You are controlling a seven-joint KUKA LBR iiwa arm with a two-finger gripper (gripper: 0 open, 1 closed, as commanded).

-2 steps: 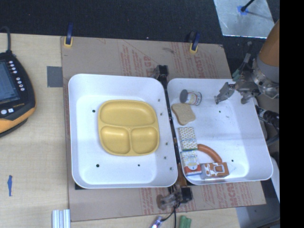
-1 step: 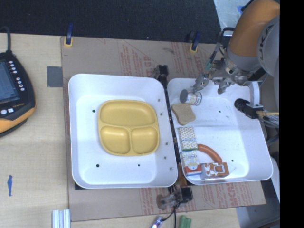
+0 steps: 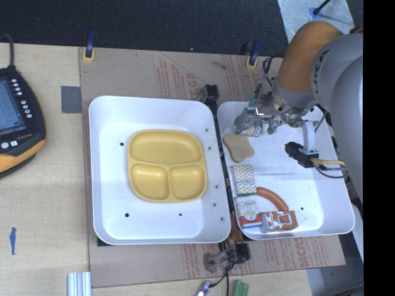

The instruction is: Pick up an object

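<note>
My gripper [image 3: 254, 123] hangs over the back left corner of the right bin [image 3: 333, 193], just above and beyond a tan, bread-shaped piece [image 3: 238, 147]. Nothing shows between its fingers. In front of the tan piece along the bin's left side lie a small patterned green-and-white box [image 3: 243, 179] and a second box with orange print [image 3: 246, 209]. A curved orange piece [image 3: 274, 197] and a small orange-and-white carton [image 3: 278, 221] lie at the bin's front. A yellow divided plate [image 3: 166, 165] sits in the middle of the left bin [image 3: 111, 214].
A black clip with cable [image 3: 302, 155] hangs over the right bin's middle. A teach pendant [image 3: 17, 125] lies at the bench's left edge. Clamps [image 3: 89, 49] hold the cardboard at the back.
</note>
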